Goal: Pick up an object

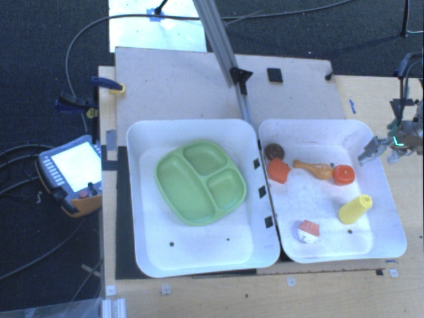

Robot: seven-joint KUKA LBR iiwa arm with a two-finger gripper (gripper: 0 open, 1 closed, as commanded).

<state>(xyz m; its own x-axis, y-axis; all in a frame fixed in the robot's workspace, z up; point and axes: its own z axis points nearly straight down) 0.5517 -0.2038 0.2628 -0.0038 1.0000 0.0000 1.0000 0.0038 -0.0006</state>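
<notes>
end effector point(379, 150), finger state indiscernible, at the right bin's point(391, 237) upper right rim; yellow bottle point(355, 209) inside, below it.

We see the end effector point(377, 150) at the right bin's point(391, 234) far right rim. Nearest it lie a round orange-red toy point(343, 175) and a yellow plastic bottle point(355, 209); farther off, the green divided plate point(201, 181) fills the left bin point(142, 244).
</notes>
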